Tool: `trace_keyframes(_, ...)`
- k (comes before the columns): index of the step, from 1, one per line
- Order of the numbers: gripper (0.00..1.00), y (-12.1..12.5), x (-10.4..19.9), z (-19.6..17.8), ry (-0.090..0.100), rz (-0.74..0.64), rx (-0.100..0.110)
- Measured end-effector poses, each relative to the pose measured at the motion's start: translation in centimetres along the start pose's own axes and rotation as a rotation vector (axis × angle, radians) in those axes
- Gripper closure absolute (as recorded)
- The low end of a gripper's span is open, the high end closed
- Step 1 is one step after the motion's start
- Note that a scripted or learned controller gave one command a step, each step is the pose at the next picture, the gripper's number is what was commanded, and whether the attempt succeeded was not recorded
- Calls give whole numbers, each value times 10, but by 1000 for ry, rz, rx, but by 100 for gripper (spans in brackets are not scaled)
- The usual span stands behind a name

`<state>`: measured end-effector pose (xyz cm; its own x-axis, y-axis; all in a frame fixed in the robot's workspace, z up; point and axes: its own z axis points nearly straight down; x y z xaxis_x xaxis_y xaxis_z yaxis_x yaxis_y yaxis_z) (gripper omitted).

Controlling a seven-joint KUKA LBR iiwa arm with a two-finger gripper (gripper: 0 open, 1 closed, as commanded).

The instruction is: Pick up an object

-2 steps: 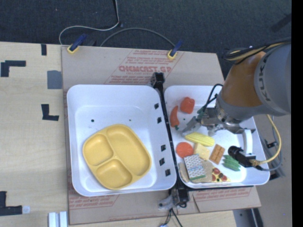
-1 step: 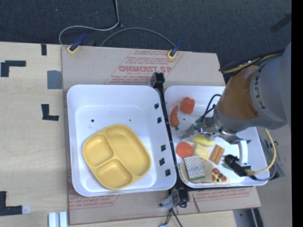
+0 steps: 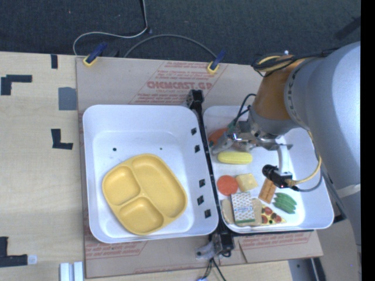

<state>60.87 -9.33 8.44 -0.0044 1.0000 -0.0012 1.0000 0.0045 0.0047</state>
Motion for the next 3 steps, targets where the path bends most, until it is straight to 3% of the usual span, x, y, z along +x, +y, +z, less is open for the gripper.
trace_keyframes(1,0,29,-8,1,3,4,17)
trace_keyframes(2,0,48,-15,3,7,13,71)
trace_keyframes(3,0,51,-30,3,-1,14,45)
